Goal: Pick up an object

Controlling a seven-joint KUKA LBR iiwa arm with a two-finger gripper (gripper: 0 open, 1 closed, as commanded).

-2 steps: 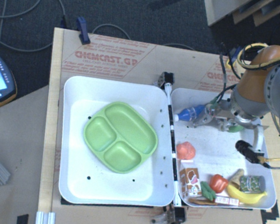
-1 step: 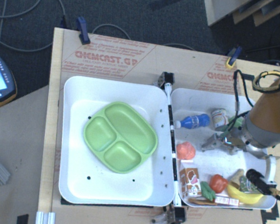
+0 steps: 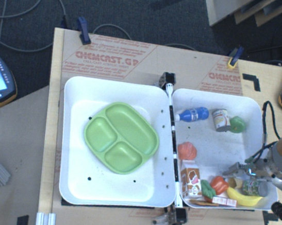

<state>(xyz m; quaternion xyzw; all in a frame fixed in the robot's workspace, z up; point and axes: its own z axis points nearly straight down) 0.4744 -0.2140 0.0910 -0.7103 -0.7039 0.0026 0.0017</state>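
Several toys crowd the right bin's (image 3: 221, 100) near corner, so the end effector (image 3: 249, 174) hangs low over the banana (image 3: 246, 198) there, perhaps targeting it, though its grip state can't be told.

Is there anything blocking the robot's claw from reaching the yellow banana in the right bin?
Nothing visible blocks it. The gripper hovers just above the banana at the right bin's near corner; the red pepper lies beside it, not between.
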